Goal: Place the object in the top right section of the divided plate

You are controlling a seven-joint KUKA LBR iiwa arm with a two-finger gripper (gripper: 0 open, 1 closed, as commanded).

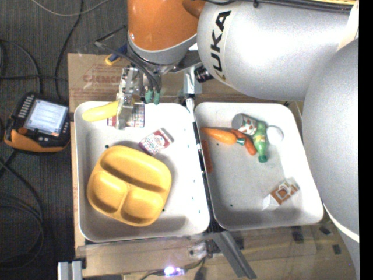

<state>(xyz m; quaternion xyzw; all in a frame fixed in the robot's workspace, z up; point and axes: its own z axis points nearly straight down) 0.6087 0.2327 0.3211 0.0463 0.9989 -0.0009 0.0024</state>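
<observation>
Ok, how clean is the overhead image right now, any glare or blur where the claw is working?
Camera view: the claw at the left bin's far edge is smeared and soft, its fingers unreadable. The arm shell is blown out near white at upper right. The yellow divided plate is sharp, with soft shadows in its sections. A bright flare sits at the bottom edge.

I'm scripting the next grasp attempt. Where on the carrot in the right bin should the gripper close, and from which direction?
Probably mid-body on the carrot, coming straight down with fingers across its width. It lies flat and long; its right end crowds the green bottle, while the left half has bare bin floor around it.
</observation>
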